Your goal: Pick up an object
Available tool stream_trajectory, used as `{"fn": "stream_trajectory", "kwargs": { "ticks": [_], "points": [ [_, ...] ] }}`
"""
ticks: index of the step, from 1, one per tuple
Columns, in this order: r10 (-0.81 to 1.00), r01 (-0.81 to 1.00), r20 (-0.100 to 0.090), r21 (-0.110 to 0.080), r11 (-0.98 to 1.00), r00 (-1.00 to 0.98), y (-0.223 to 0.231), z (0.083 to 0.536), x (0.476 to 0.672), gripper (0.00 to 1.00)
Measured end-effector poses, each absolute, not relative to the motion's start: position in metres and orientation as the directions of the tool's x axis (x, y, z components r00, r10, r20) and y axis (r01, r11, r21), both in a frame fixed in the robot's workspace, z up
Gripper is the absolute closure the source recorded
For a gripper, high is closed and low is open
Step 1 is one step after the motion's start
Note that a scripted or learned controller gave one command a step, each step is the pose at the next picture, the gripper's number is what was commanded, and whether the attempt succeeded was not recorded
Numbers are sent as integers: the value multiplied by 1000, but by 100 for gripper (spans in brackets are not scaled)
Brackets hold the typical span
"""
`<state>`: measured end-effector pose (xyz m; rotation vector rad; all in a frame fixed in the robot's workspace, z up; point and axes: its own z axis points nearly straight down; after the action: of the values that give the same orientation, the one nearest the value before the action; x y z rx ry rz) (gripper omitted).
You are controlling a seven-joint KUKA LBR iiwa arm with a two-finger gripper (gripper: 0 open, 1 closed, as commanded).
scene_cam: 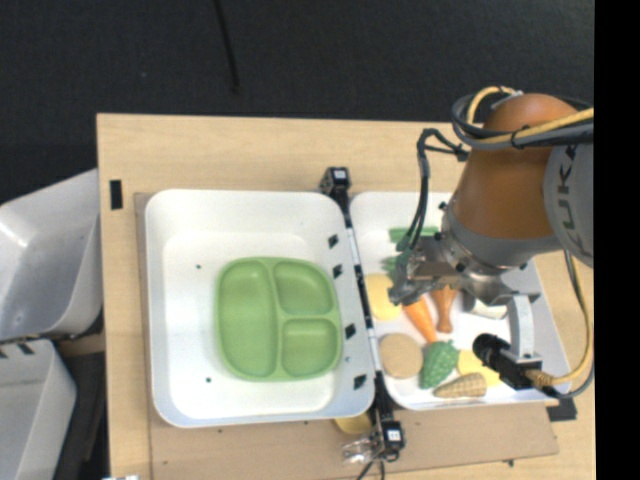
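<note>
We see the claw (412, 286) low over the right bin (520, 396), orange carrot (420, 316) just below it; claw opening: we cannot tell.

The left bin (170, 268) has open floor along its top, left and bottom edges around the green divided plate (279, 317). The right bin (400, 211) is crowded: carrots (430, 311), a broccoli piece (438, 363) and a tan disc (400, 355) sit close together near its bottom edge.
</note>
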<state>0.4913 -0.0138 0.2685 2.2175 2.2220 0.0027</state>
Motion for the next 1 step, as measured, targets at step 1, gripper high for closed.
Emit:
{"fn": "stream_trajectory", "kwargs": {
  "ticks": [1],
  "points": [
    [1000, 1000, -1, 13, 3, -3, -16, 374, 491, 100]
  ]
}}
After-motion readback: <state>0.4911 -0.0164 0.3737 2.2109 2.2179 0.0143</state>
